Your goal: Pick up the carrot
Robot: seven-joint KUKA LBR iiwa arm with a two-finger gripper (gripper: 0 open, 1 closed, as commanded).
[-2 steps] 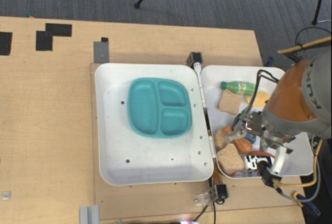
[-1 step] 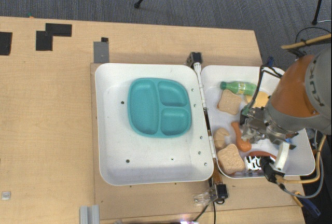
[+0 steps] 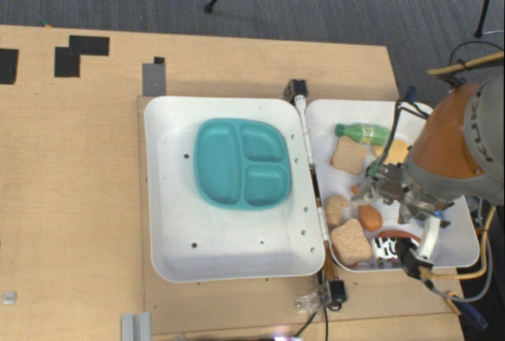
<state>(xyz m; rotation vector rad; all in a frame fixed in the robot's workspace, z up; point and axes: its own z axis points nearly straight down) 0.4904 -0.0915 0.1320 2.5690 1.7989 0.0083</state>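
- Orange at the heart of the right bin: a short, rounded orange piece, most likely the carrot, lies on the bin floor among other play-food items.
- Around it sit a tan bread-like slice just below and to its left, a paler tan lump to its left, another tan slice further up, a green bottle near the top edge, and a yellow piece partly hidden by the arm.
- The gripper hangs low over the bin, just above the carrot in this view and close to it; whether it touches the carrot is unclear.
- How wide the tool stands cannot be made out: its tip is a dark, cluttered mass against the bin contents, and nothing can be seen caught in it.
- The grey arm with its orange band covers the right side of that bin, and a black-and-white patterned object lies near the bottom edge.
- The left bin holds a teal divided plate, well apart from the action.
- Judged progress: the approach looks largely made, with the tool over the correct bin and near the target.
- Left to do, as far as can be judged: settle onto the carrot, close on it, and lift it clear; the carrot is not yet raised.
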